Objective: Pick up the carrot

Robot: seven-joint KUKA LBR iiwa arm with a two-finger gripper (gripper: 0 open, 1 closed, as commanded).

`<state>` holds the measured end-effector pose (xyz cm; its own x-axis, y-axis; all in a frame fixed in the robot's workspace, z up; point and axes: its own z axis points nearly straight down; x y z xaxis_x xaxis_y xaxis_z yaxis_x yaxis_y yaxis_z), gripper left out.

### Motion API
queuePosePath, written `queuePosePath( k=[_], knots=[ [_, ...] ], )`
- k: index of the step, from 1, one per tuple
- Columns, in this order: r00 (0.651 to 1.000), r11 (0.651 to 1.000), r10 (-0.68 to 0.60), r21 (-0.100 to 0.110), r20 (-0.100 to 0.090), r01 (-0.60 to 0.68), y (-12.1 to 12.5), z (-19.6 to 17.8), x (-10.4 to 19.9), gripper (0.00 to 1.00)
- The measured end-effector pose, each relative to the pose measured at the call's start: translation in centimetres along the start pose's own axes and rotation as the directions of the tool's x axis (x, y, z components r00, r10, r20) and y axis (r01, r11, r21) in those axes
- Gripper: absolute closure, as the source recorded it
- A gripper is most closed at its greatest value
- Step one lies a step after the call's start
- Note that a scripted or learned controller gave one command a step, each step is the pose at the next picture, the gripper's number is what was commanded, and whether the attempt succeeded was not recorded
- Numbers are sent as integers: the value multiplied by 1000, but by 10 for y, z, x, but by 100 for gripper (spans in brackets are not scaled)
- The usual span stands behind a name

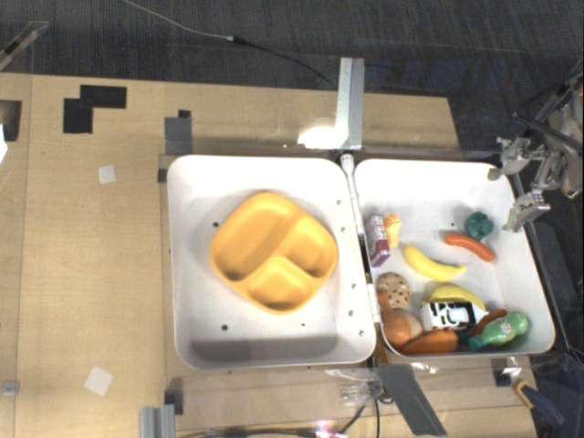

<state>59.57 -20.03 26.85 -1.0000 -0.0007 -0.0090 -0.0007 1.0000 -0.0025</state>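
Altogether one carrot (469,246), two bananas (432,263), one yellow plate (274,250).

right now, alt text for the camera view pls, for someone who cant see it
Two shallow white bins sit side by side on a wooden bench: the left bin holds a yellow divided plate, the right bin holds toy foods, including a carrot with a green top and a banana. The gripper hovers at the right bin's upper right rim, beside the carrot.

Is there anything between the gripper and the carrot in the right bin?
In the camera view, mostly bare white bin floor separates the gripper from the carrot. A dark green piece sits just above the carrot, beside that path.
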Motion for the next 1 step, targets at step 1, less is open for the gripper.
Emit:
queuePosePath(
  k=[1],
  knots=[
    [1000, 1000, 24, -1, -2, -24, 23, 136, 66, 0]
  ],
)
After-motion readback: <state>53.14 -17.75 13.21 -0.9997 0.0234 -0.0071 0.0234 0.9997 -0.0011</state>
